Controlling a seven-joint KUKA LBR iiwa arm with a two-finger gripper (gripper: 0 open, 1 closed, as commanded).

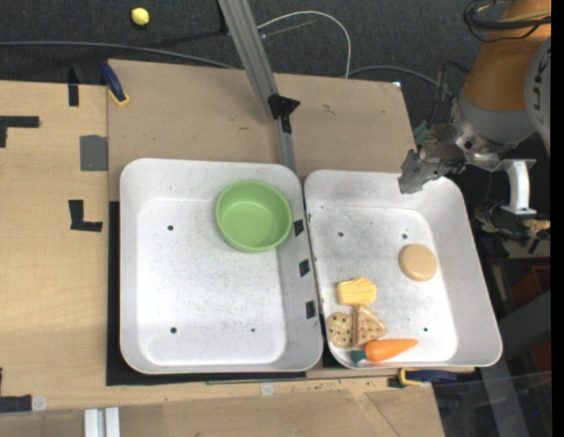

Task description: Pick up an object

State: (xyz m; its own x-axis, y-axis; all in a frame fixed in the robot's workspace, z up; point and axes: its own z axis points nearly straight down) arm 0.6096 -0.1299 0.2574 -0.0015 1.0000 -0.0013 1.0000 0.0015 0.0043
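two white bins sit side by side on the worktop (45, 244), and nearly all the stuff is crowded into the near corner of the right bin (446, 330). closest to the camera there's an orange carrot (389, 348) lying on its side, touching a round cracker (337, 328) and a wedge-shaped cracker (366, 324) just behind it. a yellow chunk that looks like cheese (357, 291) sits right behind those. bit further in and off toward the arm's side is a tan round disc (417, 262), on its own, apart from the pile

left bin (173, 308) has just a green bowl (253, 215) up toward its far side, upright

further back the hand (417, 173) hangs over the far edge of the right bin, well apart from every item. it's dark and small in the shot so i honestly cannot tell if it's apart or together, and nothing is visibly in it

way out past the bins there's a small yellow ball (140, 15) on the dark floor

progress wise: i'd say basically nothing done yet. any of the right bin pieces could be the target, the disc looks easiest since it's isolated. reach, descend, close and lift are all still to go
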